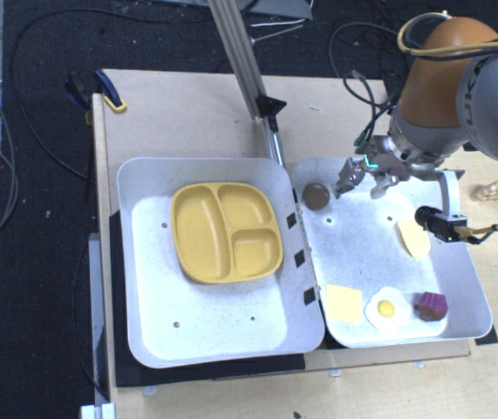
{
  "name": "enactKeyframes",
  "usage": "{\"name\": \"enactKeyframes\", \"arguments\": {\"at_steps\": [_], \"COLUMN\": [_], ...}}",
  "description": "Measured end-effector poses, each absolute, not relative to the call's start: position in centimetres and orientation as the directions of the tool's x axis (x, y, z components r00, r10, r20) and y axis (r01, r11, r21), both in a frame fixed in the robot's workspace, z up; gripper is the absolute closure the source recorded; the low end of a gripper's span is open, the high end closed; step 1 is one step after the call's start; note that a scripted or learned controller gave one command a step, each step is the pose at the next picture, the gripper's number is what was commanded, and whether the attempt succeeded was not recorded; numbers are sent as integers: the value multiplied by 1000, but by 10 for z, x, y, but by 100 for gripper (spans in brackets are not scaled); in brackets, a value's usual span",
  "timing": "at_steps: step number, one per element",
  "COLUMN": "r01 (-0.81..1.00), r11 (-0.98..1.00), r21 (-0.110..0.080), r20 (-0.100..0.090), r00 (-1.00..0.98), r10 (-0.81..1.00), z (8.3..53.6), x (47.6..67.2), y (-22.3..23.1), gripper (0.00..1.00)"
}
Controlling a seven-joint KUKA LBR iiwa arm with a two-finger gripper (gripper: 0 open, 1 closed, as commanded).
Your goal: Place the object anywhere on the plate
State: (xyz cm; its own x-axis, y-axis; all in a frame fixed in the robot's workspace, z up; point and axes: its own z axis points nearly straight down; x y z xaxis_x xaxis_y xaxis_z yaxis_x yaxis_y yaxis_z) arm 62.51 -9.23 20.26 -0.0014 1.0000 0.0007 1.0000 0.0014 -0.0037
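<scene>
A glossy yellow plate [228,232] with three compartments and rounded corners lies in the middle of the left bin [144,321]. The right bin [353,234] holds a round brown piece [316,196] near its far left corner, a pale wedge [414,238] toward the right edge, and a flat yellow square [345,303], a fried egg [387,308] and a purple lump [432,305] along the near edge. The gripper [359,178] hangs above the bin's far side, just right of the brown piece; whether it is parted or clenched cannot be told.
</scene>
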Motion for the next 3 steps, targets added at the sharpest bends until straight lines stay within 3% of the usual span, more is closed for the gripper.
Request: {"name": "enactKeyframes", "arguments": {"at_steps": [1, 3], "r01": [1000, 1000], "r11": [2, 0], "r21": [0, -1], "r20": [0, -1], "r00": [-2, 0], "r10": [1000, 1000], "z": [204, 90], "x": [626, 626], "y": [-92, -92], "gripper": [0, 0]}}
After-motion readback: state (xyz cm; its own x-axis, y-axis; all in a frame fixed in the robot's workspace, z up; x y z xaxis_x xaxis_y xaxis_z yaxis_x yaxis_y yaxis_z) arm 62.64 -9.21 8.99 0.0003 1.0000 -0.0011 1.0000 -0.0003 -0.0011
